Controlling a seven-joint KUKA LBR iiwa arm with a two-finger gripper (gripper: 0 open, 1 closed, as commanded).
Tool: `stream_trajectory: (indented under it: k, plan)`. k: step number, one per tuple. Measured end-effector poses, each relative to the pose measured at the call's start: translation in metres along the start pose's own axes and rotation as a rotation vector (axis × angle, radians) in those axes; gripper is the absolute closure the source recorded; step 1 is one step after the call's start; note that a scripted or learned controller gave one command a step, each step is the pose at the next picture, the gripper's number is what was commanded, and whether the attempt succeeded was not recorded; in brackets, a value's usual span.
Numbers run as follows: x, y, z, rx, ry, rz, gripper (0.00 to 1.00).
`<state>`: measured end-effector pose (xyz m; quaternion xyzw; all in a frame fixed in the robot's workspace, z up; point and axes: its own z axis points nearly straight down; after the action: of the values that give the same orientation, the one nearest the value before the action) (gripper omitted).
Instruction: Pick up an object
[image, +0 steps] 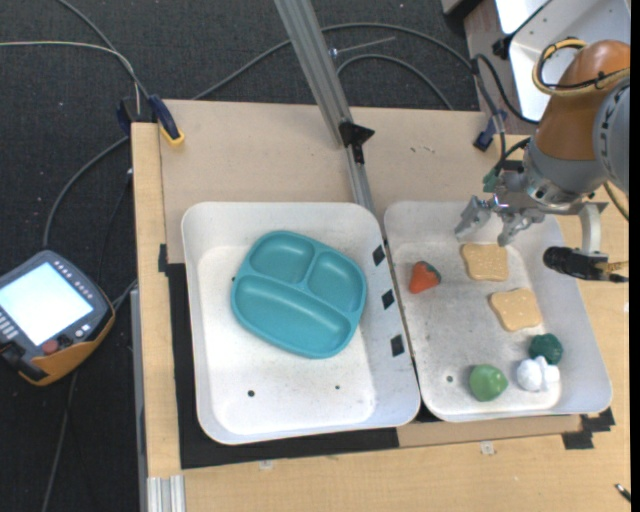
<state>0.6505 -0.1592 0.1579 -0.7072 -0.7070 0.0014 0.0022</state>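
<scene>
Gripper (492, 222) hangs with fingers spread and nothing between them over the right bin (590, 395) far edge, just above a tan bread piece (486, 262); second bread piece (516, 309) mid-bin, red strawberry (424, 277) by left wall, green ball (487, 382) near front edge

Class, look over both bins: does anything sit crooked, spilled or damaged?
Only the blue plate looks askew: it lies turned at an angle in the left bin, not square with the walls. The small items in the right bin are scattered loosely but look whole, and nothing appears spilled.
</scene>
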Motion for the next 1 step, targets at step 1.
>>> stream_trajectory:
  k: [1]
  plan:
    - [0.0028,-0.0002,0.0424,0.000,0.000,-0.001,0.00]
